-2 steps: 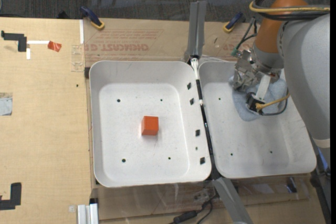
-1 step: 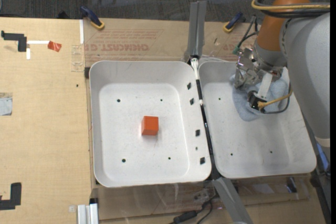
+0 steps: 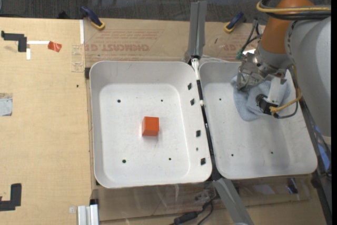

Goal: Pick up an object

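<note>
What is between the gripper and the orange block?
In the camera view, between the gripper and the orange block lie bare bin floor and the two bins' adjoining rims.

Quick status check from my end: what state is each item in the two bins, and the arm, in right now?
Orange block: resting flat in the left bin, untouched, apart from the walls.
Pale blue cloth: crumpled in the right bin, near its far end, under the gripper.
Gripper: low over the cloth in the right bin; whether it holds anything cannot be told.
</note>
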### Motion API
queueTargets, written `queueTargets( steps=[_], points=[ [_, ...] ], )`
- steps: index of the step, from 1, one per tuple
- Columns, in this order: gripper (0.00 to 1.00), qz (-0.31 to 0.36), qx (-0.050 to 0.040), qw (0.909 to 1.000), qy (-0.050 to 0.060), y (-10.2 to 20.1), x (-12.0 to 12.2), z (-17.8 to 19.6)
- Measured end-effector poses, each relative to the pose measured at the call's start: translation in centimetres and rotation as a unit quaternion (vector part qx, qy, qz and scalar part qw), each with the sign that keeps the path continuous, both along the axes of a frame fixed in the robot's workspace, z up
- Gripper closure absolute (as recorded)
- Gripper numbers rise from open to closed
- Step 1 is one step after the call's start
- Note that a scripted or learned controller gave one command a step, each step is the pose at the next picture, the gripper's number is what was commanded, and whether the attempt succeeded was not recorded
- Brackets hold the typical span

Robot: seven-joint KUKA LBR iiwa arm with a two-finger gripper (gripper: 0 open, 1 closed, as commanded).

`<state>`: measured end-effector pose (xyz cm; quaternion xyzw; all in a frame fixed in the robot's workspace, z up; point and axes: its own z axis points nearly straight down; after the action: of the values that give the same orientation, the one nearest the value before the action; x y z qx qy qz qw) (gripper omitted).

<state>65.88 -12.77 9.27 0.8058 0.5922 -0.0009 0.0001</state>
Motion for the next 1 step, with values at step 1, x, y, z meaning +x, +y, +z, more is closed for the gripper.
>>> queueTargets(
  steps=[1],
  points=[
    [1.0,-0.066,-0.0001,0.9978,0.001,3.23,-0.06,-0.16]
  ],
)
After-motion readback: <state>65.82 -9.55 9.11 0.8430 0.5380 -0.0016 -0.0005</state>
